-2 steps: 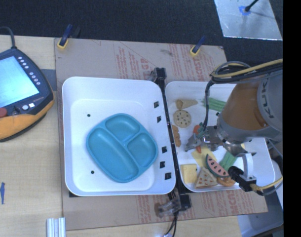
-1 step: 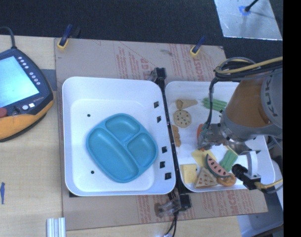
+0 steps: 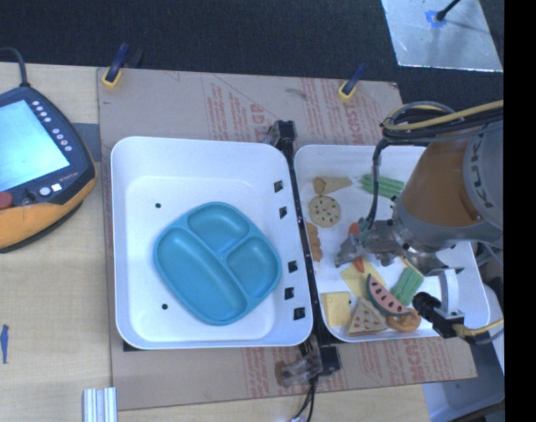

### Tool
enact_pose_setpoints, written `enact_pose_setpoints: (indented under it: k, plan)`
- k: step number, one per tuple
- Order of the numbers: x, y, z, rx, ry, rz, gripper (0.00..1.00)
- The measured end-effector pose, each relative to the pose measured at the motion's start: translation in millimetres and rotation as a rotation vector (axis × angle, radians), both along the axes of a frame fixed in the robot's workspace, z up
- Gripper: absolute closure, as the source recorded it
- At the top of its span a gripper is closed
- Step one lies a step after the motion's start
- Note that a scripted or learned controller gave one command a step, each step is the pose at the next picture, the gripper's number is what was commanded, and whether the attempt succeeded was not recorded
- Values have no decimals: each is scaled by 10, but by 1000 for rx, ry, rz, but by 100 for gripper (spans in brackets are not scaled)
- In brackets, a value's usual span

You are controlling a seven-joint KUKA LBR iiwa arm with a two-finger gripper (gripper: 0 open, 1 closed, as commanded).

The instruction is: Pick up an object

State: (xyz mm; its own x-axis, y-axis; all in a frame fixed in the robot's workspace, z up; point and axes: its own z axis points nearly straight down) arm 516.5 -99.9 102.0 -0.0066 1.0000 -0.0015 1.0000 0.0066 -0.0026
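Claw (image 3: 356,251) low in crowded right bin (image 3: 479,315), near toys.

We record: blue divided plate (image 3: 217,261) in the white left bin (image 3: 132,236); white right bin (image 3: 314,161) with a tan speckled cookie (image 3: 323,210), red-and-green watermelon slice (image 3: 384,294), yellow cheese block (image 3: 336,307), green sticks (image 3: 384,185); brown cardboard mat (image 3: 242,104); pale wooden desk (image 3: 39,323).
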Motion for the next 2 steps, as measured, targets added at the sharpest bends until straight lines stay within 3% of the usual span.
enact_pose_setpoints:
  k: [1,2]
  plan:
    - [-142,-54,-108,3,4,-3,0]
    - [-131,-64,5,2,2,-2,100]
